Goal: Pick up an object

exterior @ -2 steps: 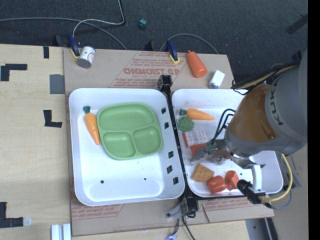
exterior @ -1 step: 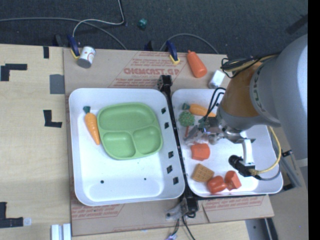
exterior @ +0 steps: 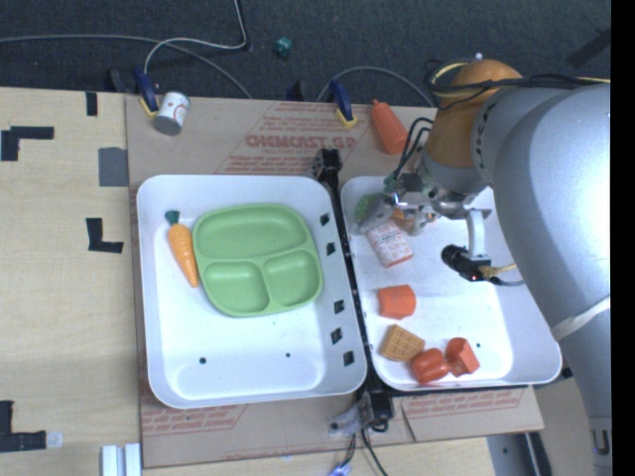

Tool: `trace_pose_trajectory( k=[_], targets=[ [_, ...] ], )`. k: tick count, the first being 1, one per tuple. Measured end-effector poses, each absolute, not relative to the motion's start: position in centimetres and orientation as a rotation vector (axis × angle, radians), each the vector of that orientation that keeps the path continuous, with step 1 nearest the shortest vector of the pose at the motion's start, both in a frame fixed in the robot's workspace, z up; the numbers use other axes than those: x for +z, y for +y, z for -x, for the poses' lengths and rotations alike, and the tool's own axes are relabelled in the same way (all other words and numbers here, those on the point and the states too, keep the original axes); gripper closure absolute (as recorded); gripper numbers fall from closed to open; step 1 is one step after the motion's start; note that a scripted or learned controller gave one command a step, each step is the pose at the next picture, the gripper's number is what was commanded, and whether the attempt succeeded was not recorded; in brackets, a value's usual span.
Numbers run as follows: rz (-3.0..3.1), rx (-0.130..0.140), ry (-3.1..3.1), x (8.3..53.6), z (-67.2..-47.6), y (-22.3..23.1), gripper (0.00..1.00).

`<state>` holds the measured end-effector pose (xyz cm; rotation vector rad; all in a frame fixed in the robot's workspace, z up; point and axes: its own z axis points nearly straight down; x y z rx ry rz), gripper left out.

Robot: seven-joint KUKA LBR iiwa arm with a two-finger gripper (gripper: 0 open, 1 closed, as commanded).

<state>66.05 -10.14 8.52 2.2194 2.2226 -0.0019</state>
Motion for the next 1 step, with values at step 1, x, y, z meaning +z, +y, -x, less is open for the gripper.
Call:
trace_pose_trajectory(
  k=[1],
  targets=[
    [-2.230, -0.013, 2.233, 8.47, -66.62, -10.80, 0.00]
  ],
)
